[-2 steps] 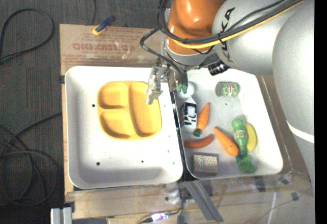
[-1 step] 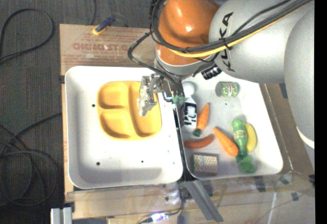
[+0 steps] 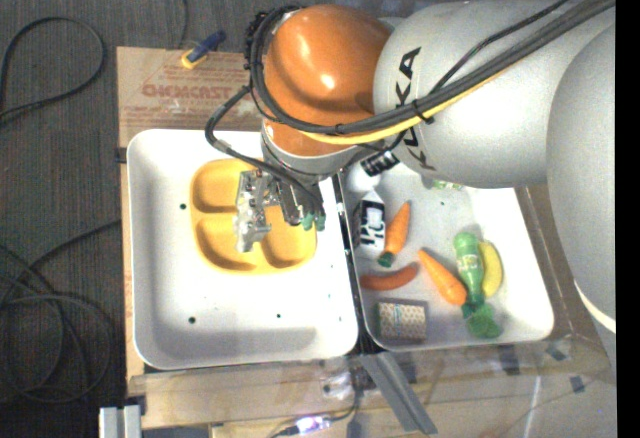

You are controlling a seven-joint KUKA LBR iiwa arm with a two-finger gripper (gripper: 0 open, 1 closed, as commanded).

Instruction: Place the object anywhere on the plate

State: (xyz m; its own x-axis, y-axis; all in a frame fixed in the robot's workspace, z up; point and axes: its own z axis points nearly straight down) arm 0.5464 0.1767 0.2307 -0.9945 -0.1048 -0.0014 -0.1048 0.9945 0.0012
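In the left bin (image 3: 180, 326) you have the yellow divided plate (image 3: 215, 226) at frame centre-left; the end effector (image 3: 262, 216) hangs over its right half; whether it grips anything, you cannot tell; the right bin (image 3: 530, 256) holds two carrots (image 3: 443, 278), a red sausage (image 3: 388, 277), a green bottle (image 3: 468, 261), a banana (image 3: 491, 266) and a patterned block (image 3: 402, 318).

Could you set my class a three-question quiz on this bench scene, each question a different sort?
1. True or false: the yellow plate lies in the left bin.
2. How many carrots are in the right bin?
3. What is the tool above? A) plate B) banana C) green bottle

Key: 1 true. 2 two: one upper, one lower. 3 A.
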